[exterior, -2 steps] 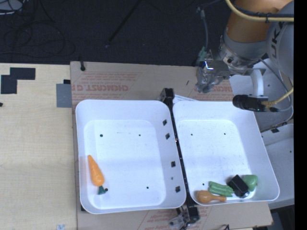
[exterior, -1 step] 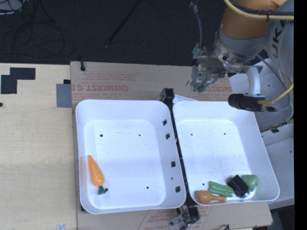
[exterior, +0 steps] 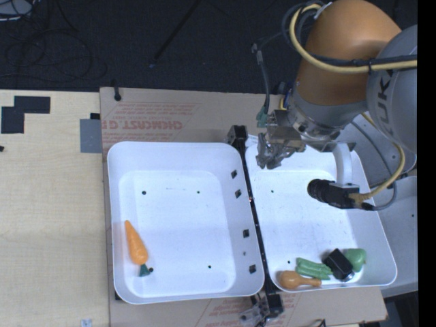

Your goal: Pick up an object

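Note:
An orange toy carrot (exterior: 136,244) lies near the front left corner of the left bin (exterior: 174,159). In the right bin (exterior: 306,216), along the front edge, lie a green pod-shaped toy (exterior: 313,268), a tan pear-shaped toy (exterior: 297,280), a black block (exterior: 338,263) and a green rounded toy (exterior: 356,256). My gripper (exterior: 270,157) hangs over the back left corner of the right bin, close to the divider, well away from every toy. Nothing shows between its fingers.
A black divider strip with clips (exterior: 246,210) runs between the two bins. A black cylindrical part on a cable (exterior: 332,193) juts over the right bin's middle. The arm's large orange band (exterior: 344,50) fills the upper right. Cardboard lies under the bins.

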`<action>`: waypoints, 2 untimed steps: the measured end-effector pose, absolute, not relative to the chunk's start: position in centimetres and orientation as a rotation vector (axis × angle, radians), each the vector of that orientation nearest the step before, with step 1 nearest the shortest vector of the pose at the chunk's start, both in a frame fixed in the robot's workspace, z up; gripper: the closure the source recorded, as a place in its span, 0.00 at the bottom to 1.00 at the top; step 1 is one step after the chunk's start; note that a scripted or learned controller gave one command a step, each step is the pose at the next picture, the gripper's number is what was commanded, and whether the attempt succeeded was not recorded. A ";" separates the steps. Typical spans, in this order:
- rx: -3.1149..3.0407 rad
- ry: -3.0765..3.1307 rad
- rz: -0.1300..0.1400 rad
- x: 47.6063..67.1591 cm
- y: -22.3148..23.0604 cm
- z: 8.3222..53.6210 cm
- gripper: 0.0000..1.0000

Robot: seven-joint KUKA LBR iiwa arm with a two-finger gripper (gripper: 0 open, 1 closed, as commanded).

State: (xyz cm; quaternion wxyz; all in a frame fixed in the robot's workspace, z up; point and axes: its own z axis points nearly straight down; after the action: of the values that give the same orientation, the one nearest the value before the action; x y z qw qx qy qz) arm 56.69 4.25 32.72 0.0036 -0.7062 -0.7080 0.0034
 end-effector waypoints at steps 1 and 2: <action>-2.223 -2.233 -0.019 61.4 7.4 47.4 1.00; -2.224 -2.214 0.012 64.5 2.1 38.2 1.00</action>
State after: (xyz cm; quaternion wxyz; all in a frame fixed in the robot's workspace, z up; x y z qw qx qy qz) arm 64.46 2.11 38.19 0.0019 -0.7087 -0.7055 0.0038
